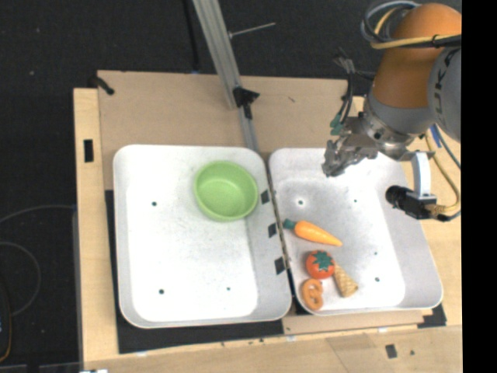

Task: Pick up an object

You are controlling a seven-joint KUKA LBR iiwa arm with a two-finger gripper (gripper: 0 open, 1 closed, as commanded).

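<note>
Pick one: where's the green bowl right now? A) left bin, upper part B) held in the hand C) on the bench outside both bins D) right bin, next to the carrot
A: the green bowl sits in the upper part of the left bin, while the carrot lies across the divider in the right bin.

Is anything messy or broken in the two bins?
Nothing looks broken or spilled. The green bowl sits upright in the left bin. The carrot, tomato and two other small toy foods lie close together in the right bin.
</note>
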